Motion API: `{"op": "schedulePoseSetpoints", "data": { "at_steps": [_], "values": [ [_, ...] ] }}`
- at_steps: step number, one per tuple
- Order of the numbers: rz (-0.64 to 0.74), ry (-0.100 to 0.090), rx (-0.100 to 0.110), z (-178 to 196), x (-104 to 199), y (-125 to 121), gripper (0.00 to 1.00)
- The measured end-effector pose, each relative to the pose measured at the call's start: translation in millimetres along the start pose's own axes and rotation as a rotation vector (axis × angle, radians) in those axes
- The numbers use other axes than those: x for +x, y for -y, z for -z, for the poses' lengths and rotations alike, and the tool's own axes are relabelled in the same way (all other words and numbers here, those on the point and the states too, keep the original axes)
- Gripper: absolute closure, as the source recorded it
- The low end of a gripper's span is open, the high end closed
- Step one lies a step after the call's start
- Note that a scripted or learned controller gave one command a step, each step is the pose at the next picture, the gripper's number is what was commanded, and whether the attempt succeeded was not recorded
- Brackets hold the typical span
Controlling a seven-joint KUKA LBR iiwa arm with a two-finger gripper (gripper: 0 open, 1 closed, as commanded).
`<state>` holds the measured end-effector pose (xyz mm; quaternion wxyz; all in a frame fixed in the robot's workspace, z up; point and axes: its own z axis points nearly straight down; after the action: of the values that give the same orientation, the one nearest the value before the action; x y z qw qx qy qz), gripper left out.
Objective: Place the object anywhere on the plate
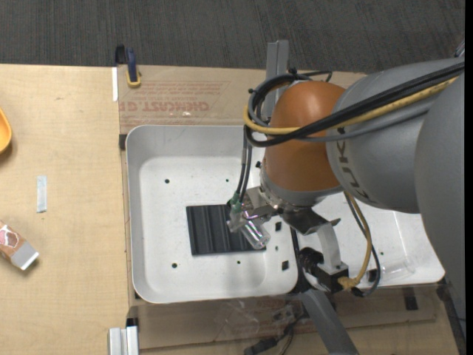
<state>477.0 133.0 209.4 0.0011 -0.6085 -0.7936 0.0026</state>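
Your gripper [251,228] sits low inside the bin [148,198], right over the near edge of the plate [211,229], the dark ribbed slab that stretches away from the tool on the side opposite the arm [310,146]. The tool's state: you cannot tell, since the orange wrist and cables crowd it and the tip is small and blurred. A greenish bit [236,210] shows right at the tip, touching or just above the plate's edge. It may be the object, or it may be part of the tool; the view does not settle that. So the object's place is uncertain: if that bit is it, it is at the gripper, over the plate's border. The rest of the plate, away from the tool, looks bare, with no loose thing resting on it. My read is that the approach is done, because the tool is already at the plate, but the placement itself is not confirmed. Nothing is seen lying free on the ribs and nothing is seen let go. What is left, as I judge it, is to get the object clearly onto the plate and then clear the tool off. The risk is that it is so near the edge that a drop could land half on the bin floor. Well away from the gripper, out on the bench past the bin wall, lie a pale strip [41,194] and a packet [15,246], neither of them in play.
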Motion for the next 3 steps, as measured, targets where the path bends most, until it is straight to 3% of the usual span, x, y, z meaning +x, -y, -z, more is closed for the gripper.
{"op": "schedulePoseSetpoints", "data": {
  "at_steps": [1,2,3],
  "values": [
    [0.087,0.001,-0.003,71.8,-39.4,9.7,1.00],
    [0.130,0.000,0.000,1.3,18.2,-11.6,1.00],
    [0.136,0.001,-0.003,48.4,-34.1,8.5,1.00]
  ]
}}
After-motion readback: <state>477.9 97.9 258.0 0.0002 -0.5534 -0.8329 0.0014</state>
